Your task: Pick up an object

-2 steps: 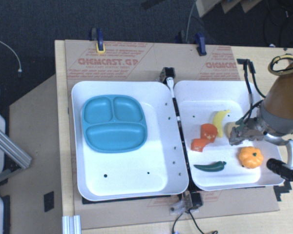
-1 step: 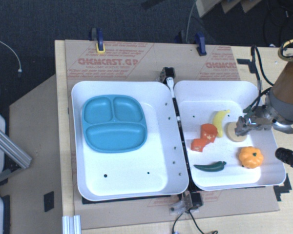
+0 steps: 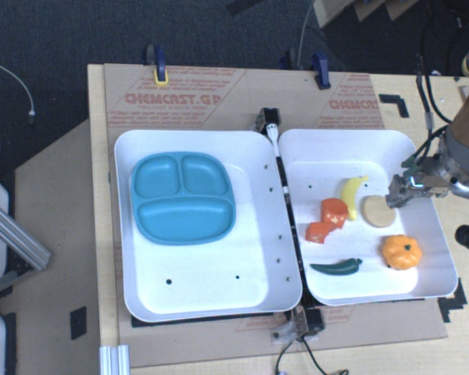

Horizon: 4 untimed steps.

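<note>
A cluster of small food-shaped toys is lying in the right shallow white bin (image 3: 328, 151), and none of them is sitting between the gripper's fingers. A round pale beige disc-shaped toy (image 3: 379, 212) is resting nearest the two-finger gripper (image 3: 404, 191), whose dark tip is hovering just beside the disc's upper right edge; whether it is touching the disc is too fine to make out. Whether the fingers are standing apart or together I cannot tell, since the tip is showing as one small blurred dark mass. A yellow banana-shaped toy (image 3: 352, 191) is lying just left of the disc, tilted, with its lower end touching or nearly touching a red blocky toy (image 3: 329, 220) whose exact shape is hard to read. A small orange pumpkin-shaped toy (image 3: 401, 252) is sitting below the disc, near the bin's right wall, and a dark green chilli-shaped toy (image 3: 337, 266) is lying flat near the bin's front edge. The grey robot arm (image 3: 463, 143) is reaching in from the right, and most of it is being cut off by the picture's edge. The left shallow white bin (image 3: 211, 287) is bearing a light blue plastic divided plate (image 3: 184, 198) with three compartments in its upper left part.
</note>
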Motion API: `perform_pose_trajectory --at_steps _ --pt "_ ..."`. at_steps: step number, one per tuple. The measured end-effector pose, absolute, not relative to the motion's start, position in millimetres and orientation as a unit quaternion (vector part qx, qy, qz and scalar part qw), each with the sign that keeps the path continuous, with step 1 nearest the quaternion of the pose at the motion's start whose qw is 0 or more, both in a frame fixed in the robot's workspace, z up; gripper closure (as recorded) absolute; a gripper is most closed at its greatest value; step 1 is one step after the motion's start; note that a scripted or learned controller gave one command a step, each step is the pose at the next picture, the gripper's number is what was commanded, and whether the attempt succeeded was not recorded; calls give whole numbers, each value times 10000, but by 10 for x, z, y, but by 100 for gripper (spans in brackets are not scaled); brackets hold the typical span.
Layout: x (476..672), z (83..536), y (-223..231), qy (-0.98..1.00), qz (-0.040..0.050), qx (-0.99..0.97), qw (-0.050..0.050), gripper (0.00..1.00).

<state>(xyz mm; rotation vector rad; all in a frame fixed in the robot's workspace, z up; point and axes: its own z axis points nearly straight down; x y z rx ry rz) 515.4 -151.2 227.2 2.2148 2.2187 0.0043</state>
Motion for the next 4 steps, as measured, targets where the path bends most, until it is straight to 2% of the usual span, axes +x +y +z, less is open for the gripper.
perform_pose_trajectory --at_steps 1,2,4 --pt "5066 2188 -969 7091 1 7051 -21 100" --pt "4963 2229 -394 7094 5 7048 -22 100" --pt "4975 2347 551 7092 11 7050 -1 100"
